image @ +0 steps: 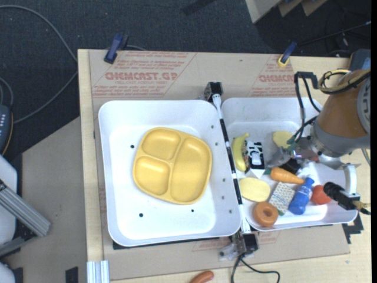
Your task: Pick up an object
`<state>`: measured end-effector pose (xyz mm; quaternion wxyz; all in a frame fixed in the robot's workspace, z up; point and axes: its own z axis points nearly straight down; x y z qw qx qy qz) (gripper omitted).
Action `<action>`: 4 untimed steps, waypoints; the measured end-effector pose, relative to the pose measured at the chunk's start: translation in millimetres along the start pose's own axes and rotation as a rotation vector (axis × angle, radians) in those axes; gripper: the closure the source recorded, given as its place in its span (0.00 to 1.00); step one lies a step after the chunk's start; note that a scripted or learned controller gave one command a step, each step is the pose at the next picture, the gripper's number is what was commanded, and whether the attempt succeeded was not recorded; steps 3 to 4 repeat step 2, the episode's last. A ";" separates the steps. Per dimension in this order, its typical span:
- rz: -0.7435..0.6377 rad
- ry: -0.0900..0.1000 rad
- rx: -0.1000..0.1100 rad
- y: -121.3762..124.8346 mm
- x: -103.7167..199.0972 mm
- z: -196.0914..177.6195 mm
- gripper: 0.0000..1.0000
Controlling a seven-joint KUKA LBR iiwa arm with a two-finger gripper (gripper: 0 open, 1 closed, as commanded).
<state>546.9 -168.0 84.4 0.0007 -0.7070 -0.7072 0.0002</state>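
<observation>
Where the bench [147, 75] lies bare, red print reads "CHEMCAST".

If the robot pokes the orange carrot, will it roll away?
Probably a little. The carrot looks round and tapered, so it would likely roll in a curve. The blue bottle and other toys crowd it, so it likely stops soon. It looks smooth, so it might slip from the gripper.

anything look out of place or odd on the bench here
One thing: a small orange-red object lies on the bench outside both bins, near the front edge below the left bin. The other small items are piled in the right bin; the yellow divided plate sits flat.
</observation>
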 end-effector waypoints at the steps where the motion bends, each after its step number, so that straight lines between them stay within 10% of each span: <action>1: -0.001 -0.001 -0.003 86.3 -17.5 -1.0 0.00; 2: -0.002 -0.003 -0.005 86.7 -17.7 -11.1 1.00; 4: -0.002 -0.003 -0.005 86.7 -17.7 -11.1 1.00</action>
